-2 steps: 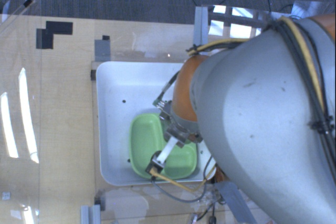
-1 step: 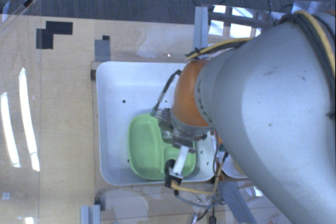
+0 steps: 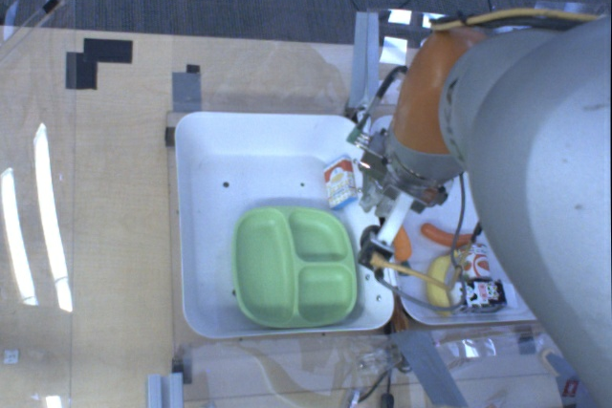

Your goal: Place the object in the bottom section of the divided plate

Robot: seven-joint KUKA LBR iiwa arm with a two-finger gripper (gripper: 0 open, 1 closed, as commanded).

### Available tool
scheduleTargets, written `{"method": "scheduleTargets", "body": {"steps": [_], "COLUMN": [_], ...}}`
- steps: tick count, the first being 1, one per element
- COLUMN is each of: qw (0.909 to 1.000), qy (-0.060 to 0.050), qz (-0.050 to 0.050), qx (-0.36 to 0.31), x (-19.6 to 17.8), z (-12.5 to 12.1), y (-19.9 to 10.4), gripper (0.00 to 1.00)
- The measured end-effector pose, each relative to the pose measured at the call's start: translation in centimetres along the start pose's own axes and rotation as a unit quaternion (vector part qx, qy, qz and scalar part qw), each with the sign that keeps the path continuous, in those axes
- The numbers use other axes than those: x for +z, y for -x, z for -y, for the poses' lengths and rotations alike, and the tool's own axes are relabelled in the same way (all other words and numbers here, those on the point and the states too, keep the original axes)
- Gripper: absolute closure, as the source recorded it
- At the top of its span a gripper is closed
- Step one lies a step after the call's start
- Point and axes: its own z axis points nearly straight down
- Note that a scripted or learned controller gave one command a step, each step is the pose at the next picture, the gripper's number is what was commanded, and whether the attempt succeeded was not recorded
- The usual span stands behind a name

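Observation:
A green divided plate [image 3: 292, 265] lies in the front part of the left white bin [image 3: 206, 234]; it has one long section on its left and two smaller ones on its right. A small white carton with red and blue print [image 3: 338, 182] sits just beyond the plate's far right corner. My gripper [image 3: 369, 191] hangs under the orange-banded wrist, right beside the carton's right side, over the bin's right wall. Whether the carton is between its fingers is hidden by the wrist.
The right bin [image 3: 516, 309] holds an orange carrot-like piece [image 3: 403, 244], a red sausage [image 3: 445, 232], a yellow banana [image 3: 440, 278] and a small printed packet [image 3: 483, 289]. The big grey arm covers most of that bin.

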Motion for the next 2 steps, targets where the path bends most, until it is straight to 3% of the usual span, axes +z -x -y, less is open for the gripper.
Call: {"method": "scheduleTargets", "body": {"steps": [1,2], "qw": [0.9974,0.9896], "qy": [-0.001,-0.002], "qz": [0.0,0.002], "qx": [-0.072,0.144], "x": [-1.6,7.0], "z": [11.8,8.1], "y": [-13.0,-15.1], "gripper": [1.0,1.0]}}
